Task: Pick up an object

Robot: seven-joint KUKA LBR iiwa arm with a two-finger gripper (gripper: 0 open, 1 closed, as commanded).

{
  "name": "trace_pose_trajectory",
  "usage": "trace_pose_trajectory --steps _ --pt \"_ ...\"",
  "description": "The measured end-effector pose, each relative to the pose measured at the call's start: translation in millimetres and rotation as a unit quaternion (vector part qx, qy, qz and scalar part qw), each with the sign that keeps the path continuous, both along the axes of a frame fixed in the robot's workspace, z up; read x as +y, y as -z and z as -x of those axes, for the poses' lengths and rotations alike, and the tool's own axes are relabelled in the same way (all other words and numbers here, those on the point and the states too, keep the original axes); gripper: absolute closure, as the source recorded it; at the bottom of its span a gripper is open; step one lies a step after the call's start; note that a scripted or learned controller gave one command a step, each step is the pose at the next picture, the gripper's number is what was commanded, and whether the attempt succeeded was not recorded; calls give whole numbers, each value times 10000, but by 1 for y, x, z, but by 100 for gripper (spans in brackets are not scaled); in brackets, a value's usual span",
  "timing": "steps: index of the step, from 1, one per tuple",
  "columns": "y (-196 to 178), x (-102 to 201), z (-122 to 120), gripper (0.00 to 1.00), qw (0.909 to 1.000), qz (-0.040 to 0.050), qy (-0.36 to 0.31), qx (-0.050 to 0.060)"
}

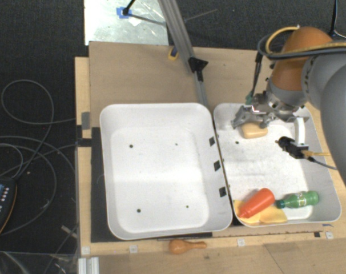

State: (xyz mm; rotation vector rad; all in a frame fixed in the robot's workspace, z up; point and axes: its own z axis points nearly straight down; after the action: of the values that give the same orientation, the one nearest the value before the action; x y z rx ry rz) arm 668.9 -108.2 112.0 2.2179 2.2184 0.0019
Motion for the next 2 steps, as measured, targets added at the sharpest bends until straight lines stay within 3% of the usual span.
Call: trace_pose_trajectory --steps 1,2 --pt "13 -3 -4 0 10000 29 -3 -40" --pt "0 -3 -6 100 10000 27 -1 -67"
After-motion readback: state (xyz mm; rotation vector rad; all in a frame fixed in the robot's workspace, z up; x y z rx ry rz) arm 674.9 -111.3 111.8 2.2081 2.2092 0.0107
